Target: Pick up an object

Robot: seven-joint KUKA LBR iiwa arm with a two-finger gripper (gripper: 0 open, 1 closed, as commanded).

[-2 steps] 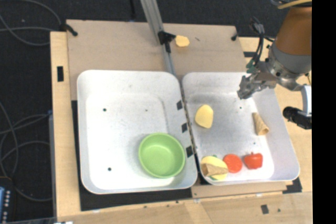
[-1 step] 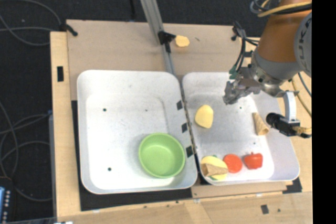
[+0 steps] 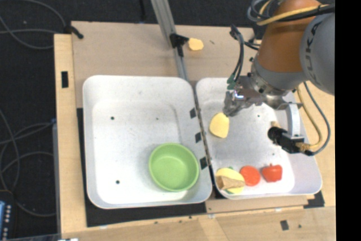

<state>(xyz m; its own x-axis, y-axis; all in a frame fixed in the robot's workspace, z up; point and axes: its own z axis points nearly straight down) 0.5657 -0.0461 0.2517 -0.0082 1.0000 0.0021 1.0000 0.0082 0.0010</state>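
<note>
The gripper [image 3: 232, 105] hangs over the upper left part of the right bin [image 3: 299, 178], just above and touching, or all but touching, the top of a pale yellow object [image 3: 219, 125]; whether it is apart, together or clamped on that piece I cannot tell, since the grey wrist and cabling cover the tips from this slant. Nearest the camera, along the right bin's front wall, lie three small pieces in a row: a yellow-and-tan item [image 3: 230, 180] in the front left corner, a round red-orange one [image 3: 250, 175] touching it, and a red pepper-shaped one [image 3: 272, 172] just beside that. In the left bin [image 3: 113, 99] a green bowl [image 3: 173, 166] sits upright near the front right corner. Further back is the yellow object under the gripper, close to the divider between the bins, standing apart from the front row. It looks like a smooth, rounded toy food, probably light and stiff, with a slick skin that could squirt out of a shallow pinch; I judge the best hold is across its narrower waist, low enough that the pads pass its widest curve. Farthest off, on the bare bench [image 3: 124, 53] beyond the bins, a small yellow-orange piece [image 3: 196, 44] rests beside the foot of a slanted metal post [image 3: 161, 3].
</note>
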